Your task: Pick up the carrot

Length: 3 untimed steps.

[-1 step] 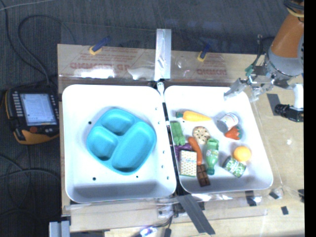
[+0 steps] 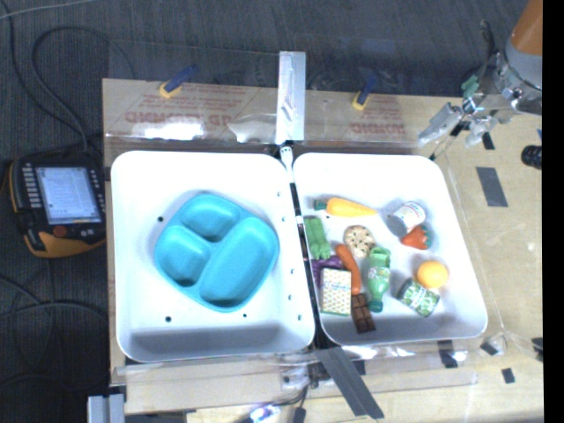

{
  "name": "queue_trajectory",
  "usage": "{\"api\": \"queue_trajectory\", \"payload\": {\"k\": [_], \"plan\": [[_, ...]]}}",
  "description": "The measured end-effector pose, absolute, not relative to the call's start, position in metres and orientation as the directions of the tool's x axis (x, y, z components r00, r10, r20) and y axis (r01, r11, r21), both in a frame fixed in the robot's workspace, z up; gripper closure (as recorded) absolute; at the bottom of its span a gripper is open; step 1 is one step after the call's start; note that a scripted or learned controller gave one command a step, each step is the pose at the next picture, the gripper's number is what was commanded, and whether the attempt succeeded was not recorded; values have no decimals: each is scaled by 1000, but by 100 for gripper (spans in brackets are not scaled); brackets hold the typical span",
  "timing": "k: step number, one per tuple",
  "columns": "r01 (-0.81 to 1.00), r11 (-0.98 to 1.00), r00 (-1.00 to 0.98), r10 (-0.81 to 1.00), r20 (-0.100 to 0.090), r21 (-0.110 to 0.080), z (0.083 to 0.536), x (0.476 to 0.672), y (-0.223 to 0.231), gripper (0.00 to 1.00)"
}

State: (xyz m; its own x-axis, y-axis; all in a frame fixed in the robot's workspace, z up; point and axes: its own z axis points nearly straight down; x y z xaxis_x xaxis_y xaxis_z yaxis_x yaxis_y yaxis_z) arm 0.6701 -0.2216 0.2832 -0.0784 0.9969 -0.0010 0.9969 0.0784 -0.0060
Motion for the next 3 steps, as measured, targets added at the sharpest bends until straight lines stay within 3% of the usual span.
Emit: {"api": "queue_trajectory", "payload": {"k": [1, 2, 3], "plan": [[978, 207, -207, 978, 4, -8, 177, 604, -167, 0], [953, 303, -303, 953, 2, -6, 142, 641, -109, 0], [915, 403, -403, 915, -2, 5, 89, 637, -123, 0]]}}
